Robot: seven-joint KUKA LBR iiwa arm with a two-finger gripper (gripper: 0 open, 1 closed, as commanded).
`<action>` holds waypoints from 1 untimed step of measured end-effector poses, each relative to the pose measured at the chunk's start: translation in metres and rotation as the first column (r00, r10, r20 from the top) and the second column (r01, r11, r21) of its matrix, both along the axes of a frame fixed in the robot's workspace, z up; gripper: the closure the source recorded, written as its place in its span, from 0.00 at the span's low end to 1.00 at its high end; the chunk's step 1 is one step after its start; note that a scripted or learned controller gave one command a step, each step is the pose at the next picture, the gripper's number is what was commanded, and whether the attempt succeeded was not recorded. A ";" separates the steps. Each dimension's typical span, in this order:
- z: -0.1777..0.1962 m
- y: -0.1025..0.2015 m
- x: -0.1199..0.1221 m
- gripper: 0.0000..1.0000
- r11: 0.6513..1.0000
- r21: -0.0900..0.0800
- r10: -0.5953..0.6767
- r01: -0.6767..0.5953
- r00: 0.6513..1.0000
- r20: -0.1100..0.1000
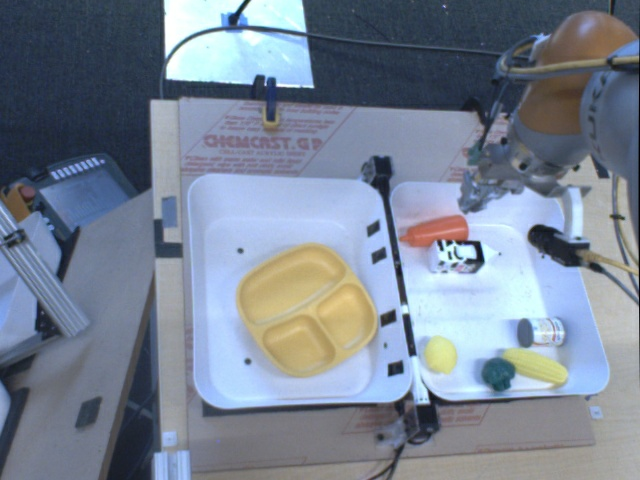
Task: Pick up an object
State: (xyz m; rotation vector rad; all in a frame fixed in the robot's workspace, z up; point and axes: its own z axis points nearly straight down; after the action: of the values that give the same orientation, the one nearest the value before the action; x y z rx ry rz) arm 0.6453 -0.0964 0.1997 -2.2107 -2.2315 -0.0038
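Nearest me, one corn cob [536, 366], one broccoli [497, 372], one lemon [440, 354], one can [542, 331], one carton [457, 256] and one carrot [434, 231] share the right bin [575, 298], end effector [478, 194] above its far edge, grip unclear.

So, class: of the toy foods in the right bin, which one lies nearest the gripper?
The orange carrot. It lies just below the gripper, at the bin's far end; the lemon, broccoli and corn sit along the near edge.

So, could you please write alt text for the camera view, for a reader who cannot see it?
A grey and orange robot arm's gripper hovers over the far end of the right bin, just above a carrot and a small milk carton. Nearer lie a lemon, broccoli, corn and a can; the left bin holds a yellow divided tray.
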 end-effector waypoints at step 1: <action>-0.004 0.046 -0.011 1.00 1.000 -0.001 -0.001 0.001 1.000 -0.001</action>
State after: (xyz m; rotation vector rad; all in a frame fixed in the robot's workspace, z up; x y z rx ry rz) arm 0.6345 -0.0502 0.1957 -2.2119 -2.2304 -0.0019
